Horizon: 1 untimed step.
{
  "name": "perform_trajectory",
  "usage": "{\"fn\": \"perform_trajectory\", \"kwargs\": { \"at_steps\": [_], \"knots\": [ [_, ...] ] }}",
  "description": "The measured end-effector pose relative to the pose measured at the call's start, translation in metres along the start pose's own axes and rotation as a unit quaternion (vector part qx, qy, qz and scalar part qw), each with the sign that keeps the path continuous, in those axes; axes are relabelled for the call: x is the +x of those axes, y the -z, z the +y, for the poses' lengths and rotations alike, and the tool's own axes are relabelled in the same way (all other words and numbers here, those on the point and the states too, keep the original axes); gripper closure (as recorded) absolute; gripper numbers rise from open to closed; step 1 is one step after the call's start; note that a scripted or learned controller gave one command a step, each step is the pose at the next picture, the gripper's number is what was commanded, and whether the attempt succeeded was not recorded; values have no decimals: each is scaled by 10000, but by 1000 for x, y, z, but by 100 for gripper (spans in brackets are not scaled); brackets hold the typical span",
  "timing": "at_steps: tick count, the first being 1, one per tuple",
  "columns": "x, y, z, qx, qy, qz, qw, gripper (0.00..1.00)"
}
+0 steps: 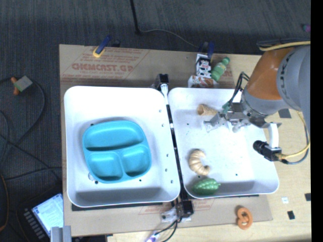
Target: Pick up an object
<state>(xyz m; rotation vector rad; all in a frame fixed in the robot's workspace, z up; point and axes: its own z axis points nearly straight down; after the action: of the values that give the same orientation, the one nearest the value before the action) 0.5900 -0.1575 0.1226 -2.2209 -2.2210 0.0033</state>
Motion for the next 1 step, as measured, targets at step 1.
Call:
{"fn": "perform_trajectory", "kwargs": {
  "at_steps": [1],
  "knots": [
    [52, 7, -82, 3, 1, 8, 10000, 0]
  ]
}}
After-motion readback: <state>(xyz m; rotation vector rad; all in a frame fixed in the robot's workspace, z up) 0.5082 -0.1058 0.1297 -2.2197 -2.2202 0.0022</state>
